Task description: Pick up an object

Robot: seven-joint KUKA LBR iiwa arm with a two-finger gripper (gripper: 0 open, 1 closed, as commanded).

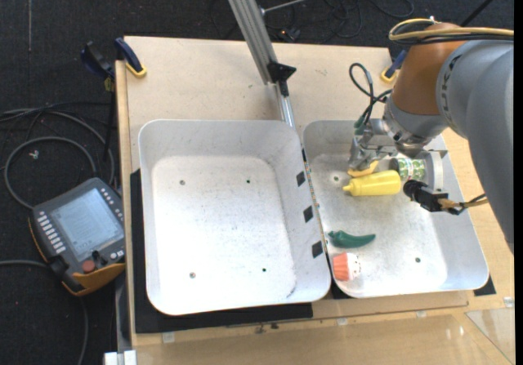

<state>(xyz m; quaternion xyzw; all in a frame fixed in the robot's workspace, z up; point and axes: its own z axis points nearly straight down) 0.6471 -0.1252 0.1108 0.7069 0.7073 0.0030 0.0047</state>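
- Far out to the tool's left, off the worktop, a grey teach pendant with an orange underside lies on the dark floor among cables.
- The left bin sits well to the tool's left, its white floor speckled with small marks.
- A green pepper-shaped toy lies in the right bin, below and a little left of the tool.
- Just below that, near the bin's front rim, is a small orange and white object.
- A yellow bottle-shaped toy lies on its side directly under the tool, nozzle end pointing left.
- The tool hangs low over the right bin, right at the yellow toy's upper edge; I can't tell how far open it is or whether it grips anything.
- A green and white item sits just right of the tool, against the yellow toy's end.
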